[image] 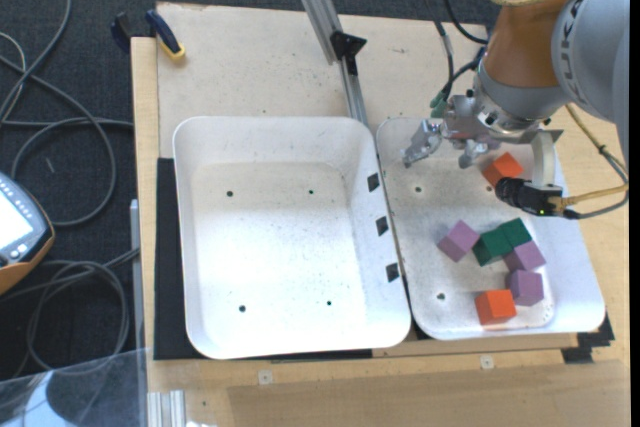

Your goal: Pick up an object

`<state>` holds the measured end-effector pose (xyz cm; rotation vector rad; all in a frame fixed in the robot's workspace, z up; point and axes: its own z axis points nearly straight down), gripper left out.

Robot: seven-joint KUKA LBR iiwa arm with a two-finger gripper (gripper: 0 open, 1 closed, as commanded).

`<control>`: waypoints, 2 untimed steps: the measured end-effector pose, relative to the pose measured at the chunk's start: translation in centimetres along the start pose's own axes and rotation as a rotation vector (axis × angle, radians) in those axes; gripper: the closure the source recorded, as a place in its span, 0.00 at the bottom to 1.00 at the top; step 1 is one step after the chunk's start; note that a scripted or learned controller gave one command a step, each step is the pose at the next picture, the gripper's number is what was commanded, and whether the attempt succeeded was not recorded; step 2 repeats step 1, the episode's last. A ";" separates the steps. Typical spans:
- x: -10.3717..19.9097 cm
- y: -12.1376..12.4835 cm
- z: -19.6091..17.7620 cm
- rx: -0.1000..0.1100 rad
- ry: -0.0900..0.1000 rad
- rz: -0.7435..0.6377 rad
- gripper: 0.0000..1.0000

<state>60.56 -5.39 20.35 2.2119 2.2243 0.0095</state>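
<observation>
The end effector (447,147) hangs open and empty above the right bin (420,215); descending here risks missing the clustered blocks (497,260).

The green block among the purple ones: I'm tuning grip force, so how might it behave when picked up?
The green block looks like a stiff, flat-sided cube, so it probably won't roll. It touches a purple block, so a grab may nudge that one. It is likely light, judging by its small size.

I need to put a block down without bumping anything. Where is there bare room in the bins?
The left bin is bare across its floor. In the right bin, the strip beside the divider is free; its far-right corner is crowded with blocks, under the hand.
</observation>
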 end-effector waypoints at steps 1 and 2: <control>-8.0 -7.0 -5.1 0.008 -0.004 0.014 0.00; -8.0 -7.0 -5.1 0.008 -0.004 0.014 0.00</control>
